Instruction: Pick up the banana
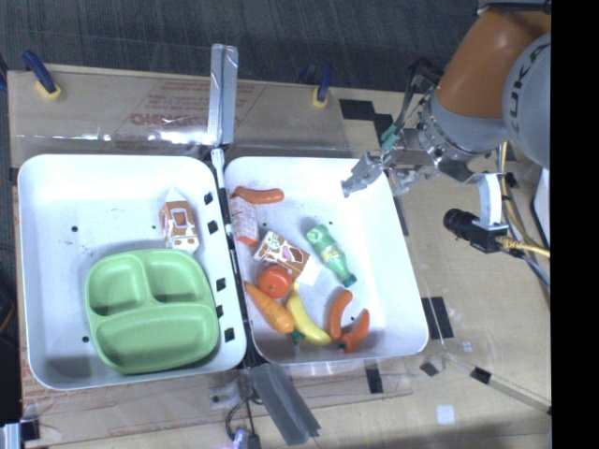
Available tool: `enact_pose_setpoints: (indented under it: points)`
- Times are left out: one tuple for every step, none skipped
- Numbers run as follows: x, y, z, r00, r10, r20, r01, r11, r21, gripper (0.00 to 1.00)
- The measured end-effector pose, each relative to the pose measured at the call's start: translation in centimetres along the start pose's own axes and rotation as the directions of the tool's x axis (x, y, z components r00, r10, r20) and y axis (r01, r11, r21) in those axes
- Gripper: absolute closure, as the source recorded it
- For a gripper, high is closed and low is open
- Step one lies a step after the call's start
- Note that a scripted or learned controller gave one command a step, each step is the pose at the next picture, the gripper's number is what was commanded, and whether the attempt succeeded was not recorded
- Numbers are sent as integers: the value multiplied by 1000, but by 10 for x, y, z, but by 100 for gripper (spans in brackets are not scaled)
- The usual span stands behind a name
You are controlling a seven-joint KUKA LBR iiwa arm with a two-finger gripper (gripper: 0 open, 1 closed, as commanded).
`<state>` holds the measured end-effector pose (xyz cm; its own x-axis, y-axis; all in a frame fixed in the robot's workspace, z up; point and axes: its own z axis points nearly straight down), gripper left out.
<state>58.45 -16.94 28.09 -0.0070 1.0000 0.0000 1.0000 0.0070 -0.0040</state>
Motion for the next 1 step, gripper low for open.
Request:
enact_pose_setpoints:
  points:
    - [-1,-65,158,988,152,-2,-152,988,1,0]
